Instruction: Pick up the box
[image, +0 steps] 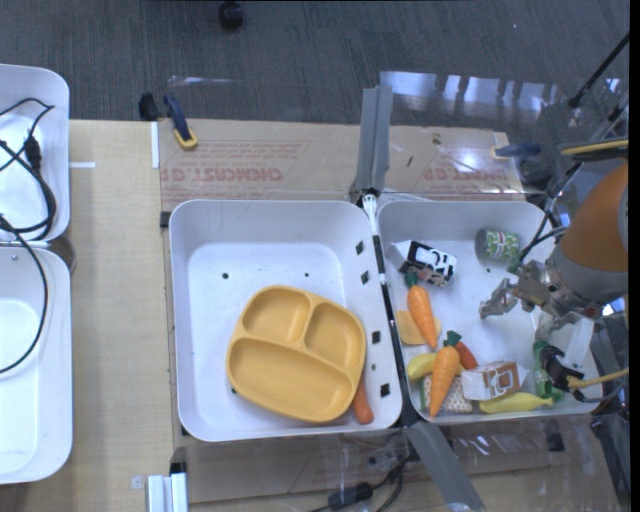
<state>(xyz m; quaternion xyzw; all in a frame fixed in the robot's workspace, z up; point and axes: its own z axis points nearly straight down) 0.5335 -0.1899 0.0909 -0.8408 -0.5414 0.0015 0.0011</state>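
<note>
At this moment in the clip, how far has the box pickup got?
Nothing looks done yet: the small brown and white carton box lies in the right white bin, between an orange carrot and a yellow banana. In hand: the gripper hovers above the bin floor, up from the box. Left: descend, grasp, lift.

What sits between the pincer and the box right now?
Camera view: only bare white bin floor separates the pincer from the box below it; the carrots lie off to the left.
</note>
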